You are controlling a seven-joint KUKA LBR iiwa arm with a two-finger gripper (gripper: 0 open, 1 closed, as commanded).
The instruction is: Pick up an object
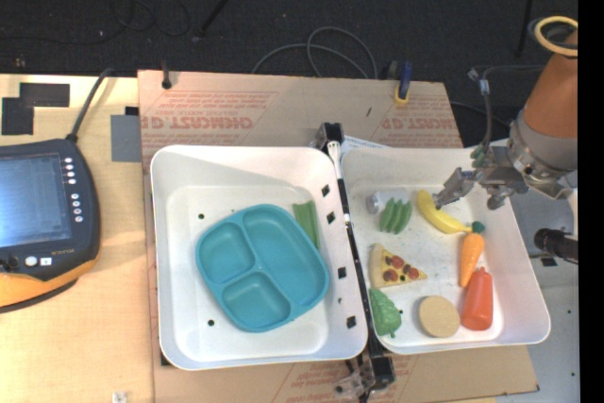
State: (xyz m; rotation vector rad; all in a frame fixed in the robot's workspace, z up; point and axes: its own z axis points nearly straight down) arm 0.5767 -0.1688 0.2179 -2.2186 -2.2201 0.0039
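Note:
The right bin (528,316) holds several toy foods: a yellow banana (442,215), a green pea pod (396,214), a pizza slice (394,267), a carrot (470,257), a red bottle (478,298), a round tan biscuit (438,316) and a green leafy piece (384,312). My gripper (474,193) hangs over the bin's far right part, just above and right of the banana. It is open with nothing between its fingers.
The left bin (179,203) carries a teal divided plate (260,267) with a green strip (307,222) at its right side. A small grey item (375,201) lies by the pea pod. A tablet (42,203) sits at the far left of the bench.

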